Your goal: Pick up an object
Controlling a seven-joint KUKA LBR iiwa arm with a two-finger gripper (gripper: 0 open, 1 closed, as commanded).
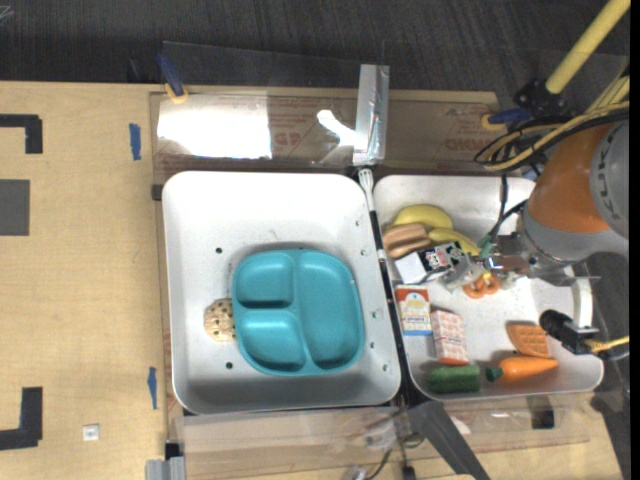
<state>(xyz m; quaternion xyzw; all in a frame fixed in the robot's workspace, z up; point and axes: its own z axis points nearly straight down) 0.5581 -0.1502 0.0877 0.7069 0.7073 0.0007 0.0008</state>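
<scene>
End effector [478, 268] down in the right bin [585, 380], near its middle, among the clutter. Finger state not readable from this angle: wrist and metal hardware blur into the items underneath, so no call on grip.

Candidate objects all in the right bin: small orange piece [481, 288] just below the tip, possibly touching; banana [424, 217] and hot-dog bun [405, 236] at upper left; dark printed packet [437, 259] just left of the tip; two small cartons [414, 310] [449, 332] below; green vegetable [453, 377], carrot [527, 368] and orange wedge [529, 339] along the near wall. Left bin [190, 208] holds a teal divided tray [297, 310] with a cookie [218, 319] beside its left edge, well apart from the arm.

Risks, as judgement:
- Tight packing near the tip: packet, bun and orange piece close together. Likely double contact, one item pushed aside rather than caught.
- Orange piece small and low; fingers likely to close above it or skid it across the smooth floor.
- Packet flat and probably slick; edge pinch likely to slip on lift.
- Banana curved, prone to rolling out of a two-finger pinch.
- Cable [510, 208] hanging near the wrist, snag possible on retraction.
- Divider wall [385, 278] near on the left; a sideways shove could wedge items against it.
</scene>
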